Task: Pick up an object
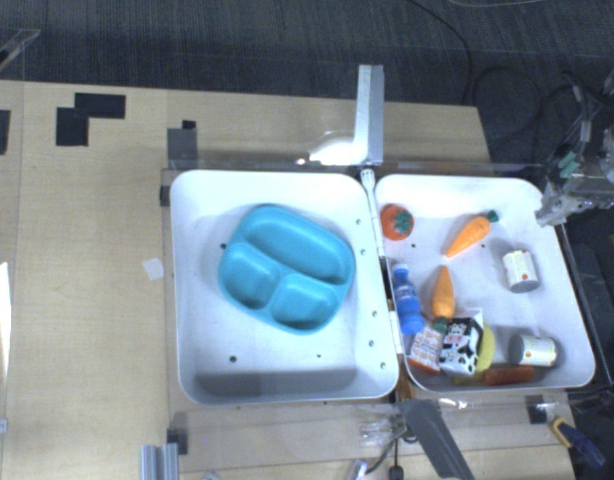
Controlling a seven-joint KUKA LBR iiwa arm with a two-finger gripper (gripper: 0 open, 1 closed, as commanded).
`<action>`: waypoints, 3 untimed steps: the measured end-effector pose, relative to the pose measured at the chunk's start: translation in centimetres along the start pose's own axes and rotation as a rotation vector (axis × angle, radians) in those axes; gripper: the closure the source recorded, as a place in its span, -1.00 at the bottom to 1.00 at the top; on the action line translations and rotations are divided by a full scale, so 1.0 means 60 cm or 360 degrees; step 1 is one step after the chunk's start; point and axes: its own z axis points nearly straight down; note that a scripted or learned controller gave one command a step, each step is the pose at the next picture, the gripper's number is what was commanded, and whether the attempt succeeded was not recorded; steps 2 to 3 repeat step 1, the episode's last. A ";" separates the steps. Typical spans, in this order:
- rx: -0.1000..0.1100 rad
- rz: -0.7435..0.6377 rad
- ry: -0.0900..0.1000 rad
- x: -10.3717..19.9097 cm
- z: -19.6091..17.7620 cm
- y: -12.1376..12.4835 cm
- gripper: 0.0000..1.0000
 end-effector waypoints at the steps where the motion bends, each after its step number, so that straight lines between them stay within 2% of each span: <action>1: 0.0000 -0.0485 0.0000 0.038 -0.201 0.017 1.00; 3: 0.0000 -0.0485 0.0000 0.038 -0.201 0.017 1.00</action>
